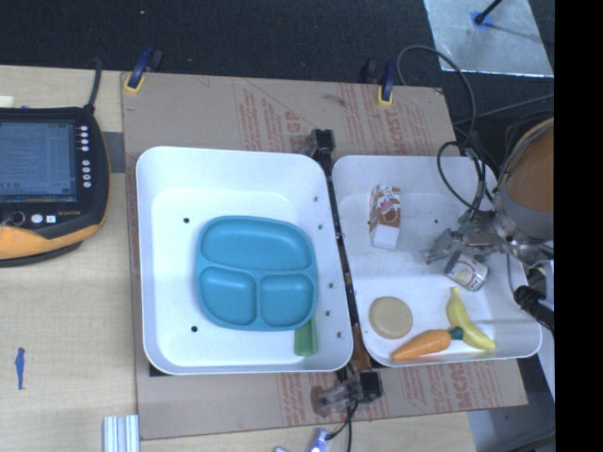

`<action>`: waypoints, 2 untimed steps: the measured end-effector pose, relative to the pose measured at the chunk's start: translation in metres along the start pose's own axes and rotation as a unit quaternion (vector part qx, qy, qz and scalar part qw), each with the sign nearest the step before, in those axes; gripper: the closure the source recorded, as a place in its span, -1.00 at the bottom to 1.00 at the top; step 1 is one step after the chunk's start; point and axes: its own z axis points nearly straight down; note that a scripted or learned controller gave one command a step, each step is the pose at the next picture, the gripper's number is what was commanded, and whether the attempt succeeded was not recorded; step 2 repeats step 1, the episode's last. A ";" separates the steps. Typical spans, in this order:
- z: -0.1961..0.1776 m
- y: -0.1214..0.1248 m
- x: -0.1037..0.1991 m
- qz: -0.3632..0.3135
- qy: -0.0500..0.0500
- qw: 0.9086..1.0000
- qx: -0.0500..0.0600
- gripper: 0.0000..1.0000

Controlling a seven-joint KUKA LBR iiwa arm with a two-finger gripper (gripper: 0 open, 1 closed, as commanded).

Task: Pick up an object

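Reaching in from the right, a grey robot arm [528, 191] with an orange band hangs its two-finger gripper [459, 250] low over the right-hand white bin [424, 172]. The metal fingers [441, 250] look spread, pointing toward the bin's middle, with nothing held between them.

Judged from this, the task is at the approach step: the gripper is down among the objects but has not closed on anything. The likeliest target is a small can [467, 273], silver and lying tilted, just below the gripper and touching or nearly touching its tip; which of the two is hard to tell. The next move would call for centring the fingers over the can, lowering a little, then closing. A round can lying on its side may roll or slip out as the fingers close.

Other choices sit around the gripper. A small carton [384, 216], white and reddish brown, lies to the gripper's left and slightly above it, apart from it. A tan round disc [390, 316] lies below and to the left. A yellow banana [468, 324] lies directly below, past the can, and an orange carrot [422, 345] lies beside the banana's lower end, against the bin's near wall.

Well to the left of the gripper, the second white bin [160, 172] holds a blue divided plate [255, 271] and a small green block [304, 340].
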 end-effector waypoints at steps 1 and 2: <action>-0.002 0.062 -0.002 0.001 0.001 1.000 -0.002 -1.00; -0.002 0.062 -0.002 0.001 0.001 1.000 -0.002 -1.00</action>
